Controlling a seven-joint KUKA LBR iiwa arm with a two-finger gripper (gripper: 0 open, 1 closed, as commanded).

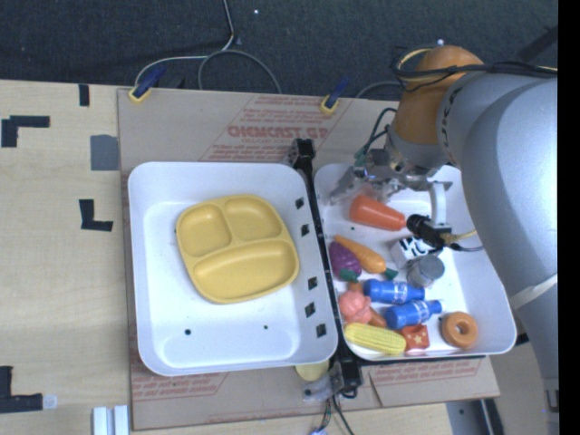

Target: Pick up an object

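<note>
The grey arm (512, 170) comes in from the right and bends down over the far end of the right bin (485, 284), its orange band (426, 102) standing above the wrist. The left bin (154, 243) holds a yellow divided plate (237, 247) lying flat near its middle. The gripper (391, 178) hangs low at the far edge of the right bin, just above a toy carrot (376, 213); whether it is spread or closed cannot be told, and nothing is seen gripped in it. Toys crowd the near half of that bin: a corn cob (373, 338) at the near edge, two blue bottles (403, 302) beside it, a purple vegetable (343, 260) by the left wall, and a brown doughnut (460, 330) in the near right corner.
</note>
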